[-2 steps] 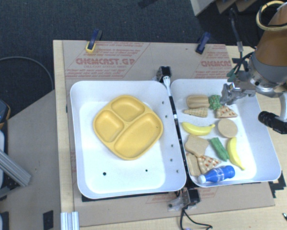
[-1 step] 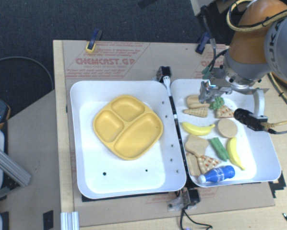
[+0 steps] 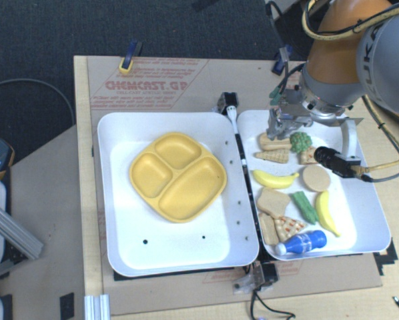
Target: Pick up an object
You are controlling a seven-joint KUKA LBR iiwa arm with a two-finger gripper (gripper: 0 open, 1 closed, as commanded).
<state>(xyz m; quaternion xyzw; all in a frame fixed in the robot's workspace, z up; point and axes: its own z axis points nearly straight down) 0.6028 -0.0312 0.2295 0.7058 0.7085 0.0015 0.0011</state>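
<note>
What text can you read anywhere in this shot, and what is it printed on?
"CHEMCAST GP", red print on the brown board under the bins; its last letters are partly cut off.
Smaller red lines above and below that word: too blurred to read.
Label on the blue bottle: too small to read.
Grey arm, lettering at the frame edge: cut off, unreadable.

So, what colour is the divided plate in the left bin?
Yellow; the divided plate shows clearly in the camera view.

We read this as a robotics lab: clamped cardboard-covered worktop (image 3: pixel 153 85), loose cables (image 3: pixel 379 171), aluminium framing (image 3: pixel 13 229), dark carpet (image 3: pixel 53 19), plastic toy food (image 3: pixel 275 178) in white bins (image 3: pixel 113 199).
</note>
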